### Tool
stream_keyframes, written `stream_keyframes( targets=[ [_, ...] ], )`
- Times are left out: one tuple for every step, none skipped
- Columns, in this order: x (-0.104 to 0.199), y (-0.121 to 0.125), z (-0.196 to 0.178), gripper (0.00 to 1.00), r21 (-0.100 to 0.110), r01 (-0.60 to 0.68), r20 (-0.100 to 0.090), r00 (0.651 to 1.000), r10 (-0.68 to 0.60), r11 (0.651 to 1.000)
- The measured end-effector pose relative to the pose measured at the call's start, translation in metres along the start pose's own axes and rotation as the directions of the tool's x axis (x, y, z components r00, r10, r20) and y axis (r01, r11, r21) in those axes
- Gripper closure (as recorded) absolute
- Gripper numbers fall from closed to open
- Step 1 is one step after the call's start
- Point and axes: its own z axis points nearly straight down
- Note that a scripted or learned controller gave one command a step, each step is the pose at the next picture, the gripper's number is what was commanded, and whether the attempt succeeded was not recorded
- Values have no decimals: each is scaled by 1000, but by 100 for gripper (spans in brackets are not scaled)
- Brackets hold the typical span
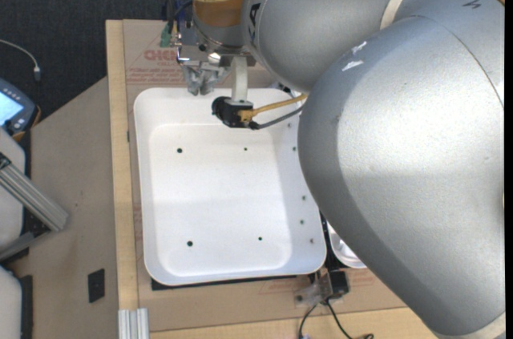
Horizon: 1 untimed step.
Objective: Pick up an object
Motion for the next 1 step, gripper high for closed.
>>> stream_keyframes(
  targets=[
    [1, -3, -10, 100, 4, 1, 1, 1000, -1, 1000]
  ],
)
